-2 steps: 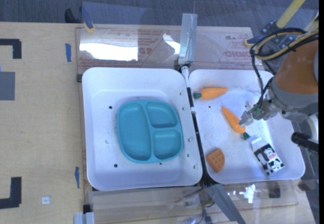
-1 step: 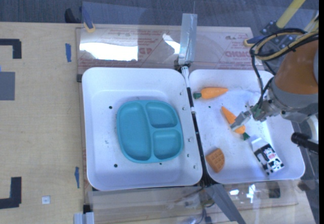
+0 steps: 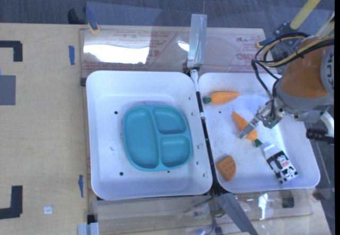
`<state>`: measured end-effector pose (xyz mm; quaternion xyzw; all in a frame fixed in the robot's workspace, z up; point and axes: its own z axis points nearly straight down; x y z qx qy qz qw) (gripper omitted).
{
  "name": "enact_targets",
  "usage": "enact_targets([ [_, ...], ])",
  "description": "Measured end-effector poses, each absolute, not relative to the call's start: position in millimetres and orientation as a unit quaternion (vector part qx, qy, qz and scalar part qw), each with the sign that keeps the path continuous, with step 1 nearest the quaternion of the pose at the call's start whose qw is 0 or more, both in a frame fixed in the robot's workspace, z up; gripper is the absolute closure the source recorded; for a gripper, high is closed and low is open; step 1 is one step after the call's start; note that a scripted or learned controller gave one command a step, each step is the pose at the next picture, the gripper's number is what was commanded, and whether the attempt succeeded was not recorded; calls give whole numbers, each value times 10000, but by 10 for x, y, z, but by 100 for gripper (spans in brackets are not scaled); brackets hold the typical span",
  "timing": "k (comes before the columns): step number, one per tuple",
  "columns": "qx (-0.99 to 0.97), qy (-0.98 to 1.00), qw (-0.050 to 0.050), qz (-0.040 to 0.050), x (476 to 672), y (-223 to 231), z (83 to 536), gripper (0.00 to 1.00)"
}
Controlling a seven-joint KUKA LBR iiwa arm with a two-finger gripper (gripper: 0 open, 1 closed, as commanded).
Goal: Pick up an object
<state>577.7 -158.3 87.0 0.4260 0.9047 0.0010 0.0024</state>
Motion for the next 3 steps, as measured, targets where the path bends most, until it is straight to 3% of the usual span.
enact_targets([
  [1, 4246, 9054, 44, 13, 5882, -1280, 872, 0],
  [2, 4253, 9050, 80, 30, 5913, -1287, 986, 100],
  [3, 4849, 8746, 23, 22, 6344, -507, 1864, 100],
])
